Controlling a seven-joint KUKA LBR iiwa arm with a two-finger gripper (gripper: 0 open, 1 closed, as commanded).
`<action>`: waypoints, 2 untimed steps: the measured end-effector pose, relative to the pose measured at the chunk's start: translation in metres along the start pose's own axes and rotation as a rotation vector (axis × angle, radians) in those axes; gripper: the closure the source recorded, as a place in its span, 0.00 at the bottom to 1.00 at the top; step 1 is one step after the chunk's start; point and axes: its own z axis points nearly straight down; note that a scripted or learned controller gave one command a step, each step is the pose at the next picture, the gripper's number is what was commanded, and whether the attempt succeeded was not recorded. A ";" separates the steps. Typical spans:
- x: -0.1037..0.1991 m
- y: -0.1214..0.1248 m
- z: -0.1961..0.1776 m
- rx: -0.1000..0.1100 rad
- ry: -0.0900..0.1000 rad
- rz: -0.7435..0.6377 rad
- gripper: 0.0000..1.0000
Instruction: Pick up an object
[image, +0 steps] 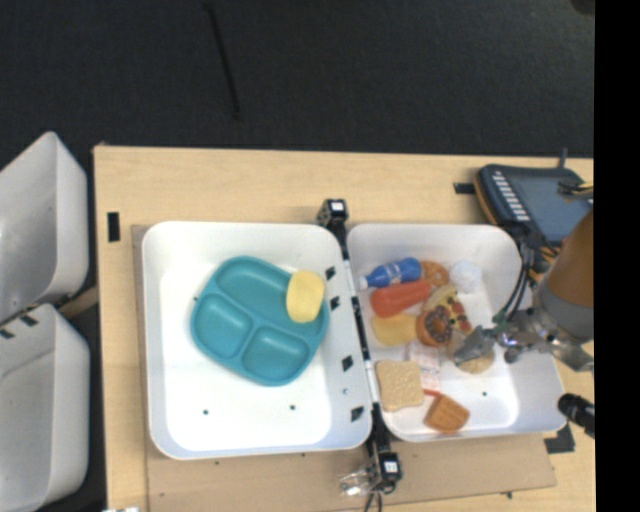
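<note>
Jaw state cannot be made out: the gripper (478, 347) is a small grey blur low in the right bin, and nothing can be seen held in it. Going from the left, the left bin (170, 400) holds a teal divided plate (255, 322) lying flat, with a yellow oval object (305, 297) resting on the plate's upper right rim. Across the divider, the right bin (500, 245) is crowded along its left and middle. At the top sits a blue object (393, 272), with a red-orange object (400, 297) just below it and a yellow block (392, 330) under that. Further down lie a tan sponge-like slab (400, 384) and, near the front wall, an orange waffle-like piece (446, 412). To the right of the red-orange object is a round, dark, patterned item (440, 322), with a small orange piece (434, 272) above it and a pale whitish object (465, 273) near the top. The gripper sits just right of the patterned item, touching or directly over a small tan thing (477, 363) on the bin floor. The arm (570, 285), with its orange band, enters from the right over the bin's edge.
</note>
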 end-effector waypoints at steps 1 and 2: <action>-0.001 -0.001 0.045 0.000 0.000 0.000 0.00; -0.002 0.001 0.032 -0.006 -0.002 0.006 1.00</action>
